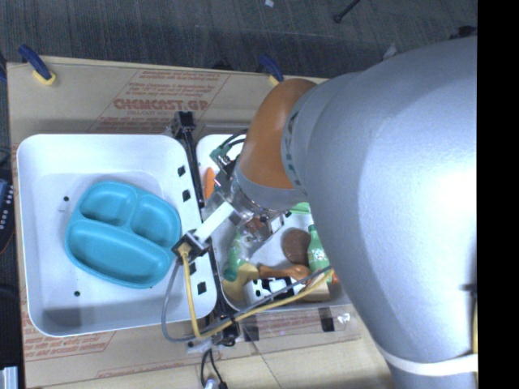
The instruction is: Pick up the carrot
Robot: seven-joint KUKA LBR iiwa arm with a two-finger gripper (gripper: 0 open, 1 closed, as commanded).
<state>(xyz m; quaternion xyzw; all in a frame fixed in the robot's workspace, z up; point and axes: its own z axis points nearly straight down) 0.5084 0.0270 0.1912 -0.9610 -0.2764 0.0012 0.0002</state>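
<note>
Centrally, the carrot (209, 182) appears as a small orange sliver at the left edge of the right bin (212, 148), just beside the divider between the bins and partly hidden by the arm. Below it, toward lower centre, lie a green bottle (316, 250), a brown round item (293, 245) and other clutter too crowded to identify. The arm (389, 193) enters from the right and covers most of that bin, its orange band (272, 140) at centre and the wrist angled down-left. The gripper (253, 221) hangs over the clutter; finger state cannot be told. A blue divided tray (122, 233) rests in the left bin (40, 217). Both bins sit on a cardboard sheet (146, 96) held by blue clamps (36, 63).
</note>
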